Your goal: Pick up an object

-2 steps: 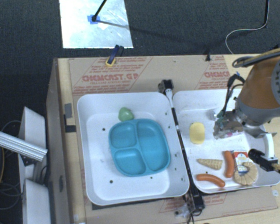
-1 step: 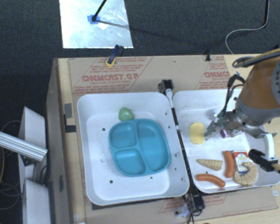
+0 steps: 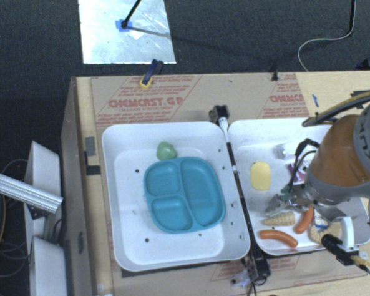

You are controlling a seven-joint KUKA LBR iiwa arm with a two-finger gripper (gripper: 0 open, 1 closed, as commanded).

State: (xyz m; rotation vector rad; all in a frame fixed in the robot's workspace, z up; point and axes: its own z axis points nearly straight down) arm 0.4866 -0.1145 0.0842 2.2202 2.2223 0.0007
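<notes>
In the right bin (image 3: 259,136) lie a yellow rounded piece (image 3: 260,175), a cream ridged cone (image 3: 278,219), an orange sausage (image 3: 277,237) near the front wall, and a second orange piece (image 3: 304,220) beside a tan lump (image 3: 315,232). My gripper (image 3: 285,200) hangs low over this bin, just above the cone and right of the yellow piece. The arm's orange band (image 3: 339,157) covers the bin's right side. Nothing is visibly held.
The left bin (image 3: 127,179) holds a blue divided plate (image 3: 183,194) with a small green piece (image 3: 166,151) behind it. A small white item (image 3: 284,150) lies at the back of the right bin. A black ridge (image 3: 233,172) separates the bins.
</notes>
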